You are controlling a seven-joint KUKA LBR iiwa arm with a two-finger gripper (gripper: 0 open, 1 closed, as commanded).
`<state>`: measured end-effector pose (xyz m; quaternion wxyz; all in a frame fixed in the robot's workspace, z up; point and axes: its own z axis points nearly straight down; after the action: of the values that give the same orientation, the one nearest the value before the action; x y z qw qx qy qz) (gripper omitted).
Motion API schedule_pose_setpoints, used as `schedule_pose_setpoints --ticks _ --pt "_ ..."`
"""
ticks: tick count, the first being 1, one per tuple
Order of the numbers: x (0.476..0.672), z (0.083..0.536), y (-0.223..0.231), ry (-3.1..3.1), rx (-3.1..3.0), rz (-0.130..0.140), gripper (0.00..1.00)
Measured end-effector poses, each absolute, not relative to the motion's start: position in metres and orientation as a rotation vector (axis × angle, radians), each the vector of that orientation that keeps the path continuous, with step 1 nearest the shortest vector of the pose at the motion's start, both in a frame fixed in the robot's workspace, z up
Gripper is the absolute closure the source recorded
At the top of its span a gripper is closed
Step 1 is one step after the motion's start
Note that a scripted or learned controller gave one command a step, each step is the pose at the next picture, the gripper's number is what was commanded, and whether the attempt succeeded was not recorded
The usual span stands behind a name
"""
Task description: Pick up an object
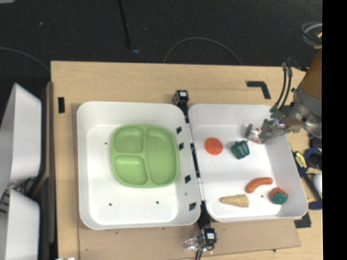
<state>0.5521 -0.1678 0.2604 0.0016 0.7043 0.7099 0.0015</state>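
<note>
Arm: enters from the right edge, its grey body with the orange band high at the right, the wrist angled down and to the left over the upper right corner of the right bin (227, 115).
Jaws: the gripper (250, 131) hangs low above the bin's upper right part, pointing left; whether the jaws are spread or pressed together, I cannot tell, and nothing is visible between them.
Green object (240, 149): a small dark green piece lying just below and to the left of the gripper, close to it; contact is not clear.
Orange disc (213, 146): flat on the bin floor, beside the green object on its left.
Sausage-shaped orange piece (258, 184): in the lower right part of the bin.
Cone (235, 201): tan, lying on its side near the bin's lower edge.
Red and green piece (278, 196): in the lower right corner, just right of the sausage shape.
Left bin (89, 145): carries a light green divided plate (145, 155), lying flat near its middle.
Bench (119, 80): pale wood, bearing both bins side by side.
</note>
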Motion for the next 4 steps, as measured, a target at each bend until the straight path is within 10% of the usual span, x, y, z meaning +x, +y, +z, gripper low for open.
schedule_pose_setpoints --ticks 4 --pt "0.633 0.243 0.007 2.227 2.214 0.001 1.0"
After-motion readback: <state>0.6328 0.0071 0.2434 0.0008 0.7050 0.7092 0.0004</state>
